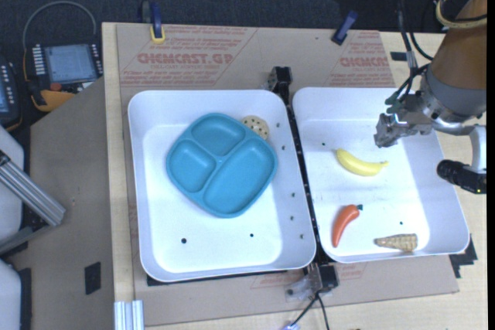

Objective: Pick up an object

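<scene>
Front edge of the counter [232,297] carries two white bins side by side. Right bin [433,189]: an ice-cream cone [397,242] lying flat near the front wall, a red chili pepper [346,222] just left of it, and a yellow banana [360,163] farther back, mid-bin. All three lie apart from one another. Left bin [155,228]: a blue divided plate [222,164], with a cookie [255,124] at its back right rim, partly tucked beside it. Gripper [389,129] hangs over the right bin, above and just right of the banana, not touching it. Jaws blurred and dark; cannot tell how wide they stand. Nothing visible between them.
</scene>
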`<state>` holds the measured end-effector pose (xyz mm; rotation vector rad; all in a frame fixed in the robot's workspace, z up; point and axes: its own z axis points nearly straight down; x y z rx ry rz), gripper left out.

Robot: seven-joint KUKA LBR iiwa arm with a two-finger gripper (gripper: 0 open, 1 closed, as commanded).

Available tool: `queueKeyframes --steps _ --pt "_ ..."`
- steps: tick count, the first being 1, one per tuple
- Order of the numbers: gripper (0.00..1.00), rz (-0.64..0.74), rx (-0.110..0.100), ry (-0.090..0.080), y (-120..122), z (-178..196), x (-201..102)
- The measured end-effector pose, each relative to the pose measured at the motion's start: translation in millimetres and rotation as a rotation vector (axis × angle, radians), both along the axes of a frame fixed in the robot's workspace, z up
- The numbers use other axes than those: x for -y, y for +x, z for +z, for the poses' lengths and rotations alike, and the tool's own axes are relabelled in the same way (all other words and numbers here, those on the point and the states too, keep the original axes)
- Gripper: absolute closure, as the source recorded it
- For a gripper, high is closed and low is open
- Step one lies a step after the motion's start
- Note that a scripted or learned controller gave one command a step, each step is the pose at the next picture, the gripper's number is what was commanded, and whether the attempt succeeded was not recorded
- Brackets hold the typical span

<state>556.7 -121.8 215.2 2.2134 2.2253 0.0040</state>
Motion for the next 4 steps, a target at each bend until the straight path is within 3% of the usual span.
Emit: queueKeyframes --steps 4 --pt "1.0 -0.001 -0.002 0.002 31 11 -201"
